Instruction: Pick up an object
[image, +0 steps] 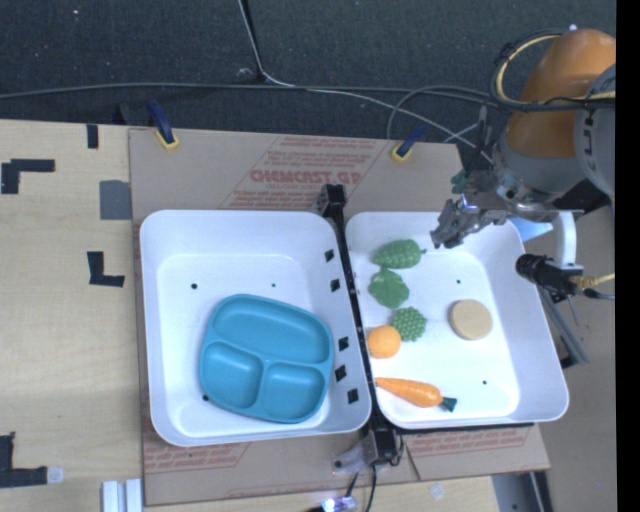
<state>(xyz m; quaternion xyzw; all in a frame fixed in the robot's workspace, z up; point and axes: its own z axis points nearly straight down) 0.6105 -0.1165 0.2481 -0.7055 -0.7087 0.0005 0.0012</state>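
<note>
blue tray (266, 358) | white bins (160, 300) | orange carrot (408, 391), green tip | three green vegetables (398, 254) | tan disc (470, 320) | orange ball (384, 342)

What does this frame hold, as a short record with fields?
left bin: blue divided tray
right bin: three green toy vegetables, orange ball, carrot, tan disc
end effector: above the right bin's far edge, nothing seen between its fingers
task status: no object picked up yet
</note>
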